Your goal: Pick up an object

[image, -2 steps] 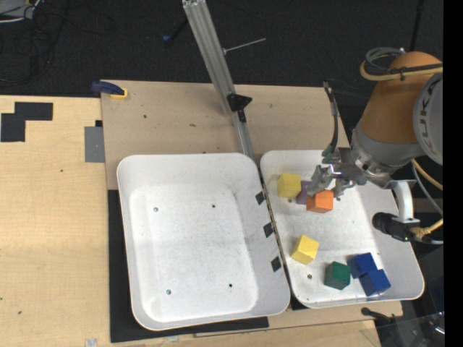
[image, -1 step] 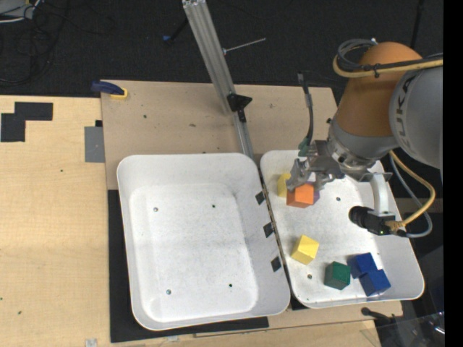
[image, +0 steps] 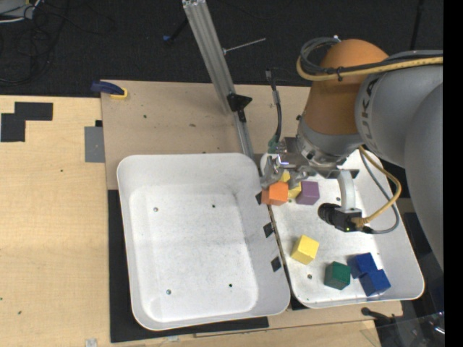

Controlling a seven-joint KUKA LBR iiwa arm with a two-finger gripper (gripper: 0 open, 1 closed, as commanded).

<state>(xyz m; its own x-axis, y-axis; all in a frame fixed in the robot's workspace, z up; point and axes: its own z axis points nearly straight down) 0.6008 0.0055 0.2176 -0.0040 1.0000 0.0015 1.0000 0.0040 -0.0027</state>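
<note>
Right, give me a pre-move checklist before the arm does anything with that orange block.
1. Gripper above the right bin: ok.
2. Orange block directly under the gripper: ok.
3. Block gripped between the fingers: cannot tell.
4. Room around the orange block: not ok, a small yellow piece and the purple block crowd it.
5. Orange block away from the bin's edge: not ok, it sits at the left rim.

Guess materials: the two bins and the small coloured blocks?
Left bin and right bin: likely moulded plastic, white with a faint speckle, rounded corners and soft rims. Orange block, purple block, yellow block, green block and blue block: probably painted wood or solid plastic; flat even colour, crisp edges, matte, no grain visible, so either fits.
</note>
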